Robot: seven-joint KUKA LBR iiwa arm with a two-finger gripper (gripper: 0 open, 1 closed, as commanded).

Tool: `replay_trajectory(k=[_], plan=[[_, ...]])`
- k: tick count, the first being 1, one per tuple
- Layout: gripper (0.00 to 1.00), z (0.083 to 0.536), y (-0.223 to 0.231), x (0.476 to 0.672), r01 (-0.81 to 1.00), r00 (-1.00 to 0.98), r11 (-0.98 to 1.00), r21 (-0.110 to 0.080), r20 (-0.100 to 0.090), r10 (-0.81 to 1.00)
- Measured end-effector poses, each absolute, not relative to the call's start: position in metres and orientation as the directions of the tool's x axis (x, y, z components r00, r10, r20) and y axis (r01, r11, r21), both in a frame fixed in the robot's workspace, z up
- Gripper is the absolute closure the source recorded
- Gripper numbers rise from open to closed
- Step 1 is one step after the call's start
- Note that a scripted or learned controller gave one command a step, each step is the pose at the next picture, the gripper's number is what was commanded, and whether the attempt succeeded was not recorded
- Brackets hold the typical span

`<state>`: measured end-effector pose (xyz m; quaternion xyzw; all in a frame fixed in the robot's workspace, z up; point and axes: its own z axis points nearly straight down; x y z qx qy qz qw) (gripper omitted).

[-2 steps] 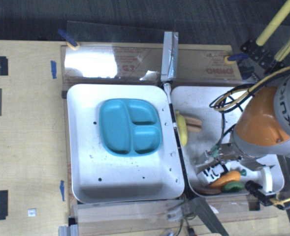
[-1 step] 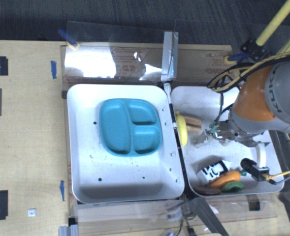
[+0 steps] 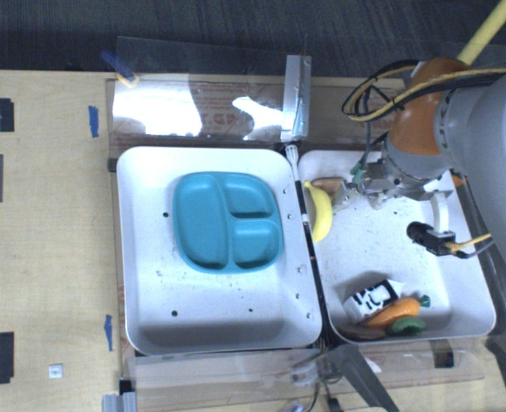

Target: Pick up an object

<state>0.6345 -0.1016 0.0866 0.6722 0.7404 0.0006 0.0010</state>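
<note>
Camera view, near edge first. Right bin [image 3: 472, 316]: by its near edge, toward the near left corner, a toy carrot [image 3: 396, 313], orange with a green top, lies on a brown item too hidden to name. A black-and-white packet [image 3: 371, 296] touches the carrot on its far left side. Left bin [image 3: 141, 299]: a blue divided plate [image 3: 228, 221] lies flat, about mid-bin. Further back in the right bin, a banana [image 3: 320, 213] lies along the left wall. Gripper [image 3: 354, 191] sits low over the far left corner, just beside the banana's far end; contact unclear. How wide the gripper stands: cannot tell.
</note>
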Motion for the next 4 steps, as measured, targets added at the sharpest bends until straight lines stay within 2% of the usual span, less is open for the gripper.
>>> replay_trajectory(k=[1, 2, 3, 4], plan=[[0.0, 0.091, -0.142, 0.654, 1.0, -0.029, 0.029, 0.002, -0.002, 1.0], [0.0, 0.135, -0.091, 0.669, 0.998, -0.061, 0.061, 0.008, -0.001, 0.998], [0.0, 0.188, -0.066, 0.639, 1.0, 0.008, -0.008, 0.004, 0.0, 1.0], [0.0, 0.088, -0.095, 0.65, 1.0, -0.008, 0.008, 0.007, -0.002, 1.0]])
